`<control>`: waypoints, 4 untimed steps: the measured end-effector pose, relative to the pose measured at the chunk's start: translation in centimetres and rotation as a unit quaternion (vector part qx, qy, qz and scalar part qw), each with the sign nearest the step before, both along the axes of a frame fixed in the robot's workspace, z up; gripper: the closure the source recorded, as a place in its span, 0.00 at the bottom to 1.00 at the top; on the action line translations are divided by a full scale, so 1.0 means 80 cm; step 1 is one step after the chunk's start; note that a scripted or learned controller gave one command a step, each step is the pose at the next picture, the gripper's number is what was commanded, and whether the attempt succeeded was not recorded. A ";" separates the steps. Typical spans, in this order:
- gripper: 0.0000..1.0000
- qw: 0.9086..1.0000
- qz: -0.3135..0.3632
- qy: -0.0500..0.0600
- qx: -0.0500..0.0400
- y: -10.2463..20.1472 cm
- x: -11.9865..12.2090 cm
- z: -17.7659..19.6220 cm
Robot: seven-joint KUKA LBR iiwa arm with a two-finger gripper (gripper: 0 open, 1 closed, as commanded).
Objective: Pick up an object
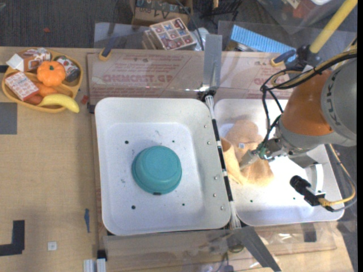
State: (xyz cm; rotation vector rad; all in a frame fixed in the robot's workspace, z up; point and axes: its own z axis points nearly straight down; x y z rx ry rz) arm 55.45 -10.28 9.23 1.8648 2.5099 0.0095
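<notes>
A teal bowl lies upside down in the middle of the left bin. In the right bin a pale tan, soft-looking object lies by the left wall, with more of it or a second tan piece just below. My gripper reaches down from the right onto this tan material, between the two patches. I cannot make out whether anything is between its fingers.
An orange dish with toy fruit, a pumpkin and a banana stands on the bench at the far left. Boxes and clutter lie beyond the bins' back edge. The arm's orange band hangs over the right bin's back half.
</notes>
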 end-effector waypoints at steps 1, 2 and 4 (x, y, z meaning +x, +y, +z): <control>0.00 0.995 0.095 0.006 0.001 0.037 0.048 0.117; 0.00 1.000 -0.029 0.008 0.002 -0.040 -0.035 0.045; 1.00 1.000 0.014 0.000 0.002 0.001 -0.002 0.012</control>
